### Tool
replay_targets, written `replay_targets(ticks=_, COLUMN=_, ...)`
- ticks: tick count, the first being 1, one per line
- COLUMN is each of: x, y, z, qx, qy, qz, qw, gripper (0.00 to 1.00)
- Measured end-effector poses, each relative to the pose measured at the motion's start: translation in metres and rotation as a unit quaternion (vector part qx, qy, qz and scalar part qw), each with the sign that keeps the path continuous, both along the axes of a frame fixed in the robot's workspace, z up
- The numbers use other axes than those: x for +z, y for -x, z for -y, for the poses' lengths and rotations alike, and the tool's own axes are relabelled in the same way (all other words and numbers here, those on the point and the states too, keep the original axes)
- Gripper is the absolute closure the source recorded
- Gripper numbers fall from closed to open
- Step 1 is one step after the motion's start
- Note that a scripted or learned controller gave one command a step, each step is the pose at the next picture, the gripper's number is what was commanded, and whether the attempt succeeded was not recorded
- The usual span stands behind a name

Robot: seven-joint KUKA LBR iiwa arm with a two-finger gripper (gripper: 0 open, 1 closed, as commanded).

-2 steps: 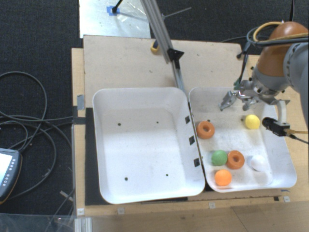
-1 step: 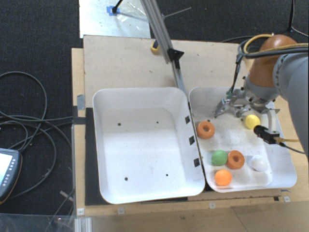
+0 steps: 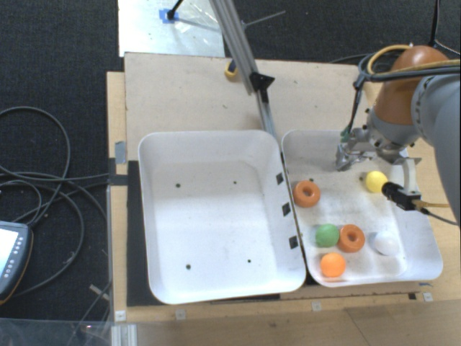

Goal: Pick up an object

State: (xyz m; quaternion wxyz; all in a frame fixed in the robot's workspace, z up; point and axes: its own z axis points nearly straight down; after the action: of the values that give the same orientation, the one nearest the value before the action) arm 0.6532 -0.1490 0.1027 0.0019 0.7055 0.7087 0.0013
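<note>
The hand (image 3: 348, 157) hovers low in the right bin (image 3: 432, 262); its grip I cannot tell; the yellow ball (image 3: 375, 182) lies just beside it, toward the arm.

left bin (image 3: 216, 150) | black cables (image 3: 43, 186) on carpet | tablet (image 3: 11, 254) at left edge
</note>
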Motion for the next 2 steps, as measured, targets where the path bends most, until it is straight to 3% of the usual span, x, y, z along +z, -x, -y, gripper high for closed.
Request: replay_targets(ticks=2, x=0.093, y=-0.001, z=0.002, qx=0.0, qy=0.0002, qz=0.001, qw=1.0, gripper=1.0)
